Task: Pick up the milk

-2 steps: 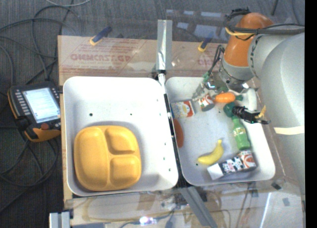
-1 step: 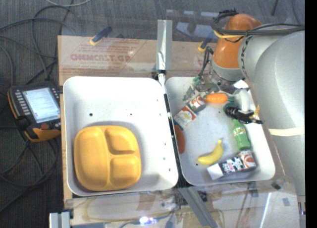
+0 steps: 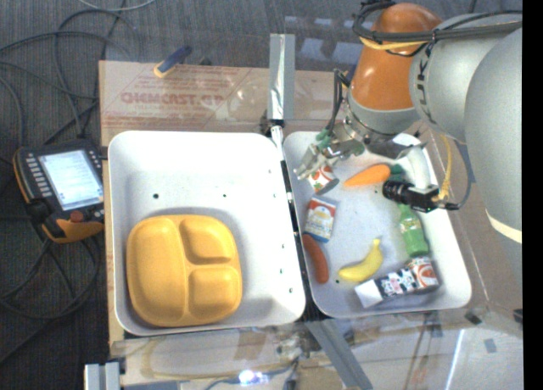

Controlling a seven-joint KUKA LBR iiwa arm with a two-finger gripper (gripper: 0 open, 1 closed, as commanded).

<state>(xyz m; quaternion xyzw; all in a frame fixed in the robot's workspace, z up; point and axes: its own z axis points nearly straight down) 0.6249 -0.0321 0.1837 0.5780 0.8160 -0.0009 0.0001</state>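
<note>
The milk (image 3: 399, 282) is a carton with black and white cow patches and a red end. It lies on its side at the front right of the right bin (image 3: 458, 291). My gripper (image 3: 316, 158) hangs over the back left corner of that bin, far from the milk. It is just above a small red and white carton (image 3: 323, 179), and nothing shows in its grasp.
Around the right bin lie a carrot (image 3: 367, 176), a blue and white carton (image 3: 320, 219), a sausage (image 3: 316, 259), a banana (image 3: 361, 263) and a green bottle (image 3: 413, 232). The left bin (image 3: 170, 155) holds a yellow divided tray (image 3: 184, 270).
</note>
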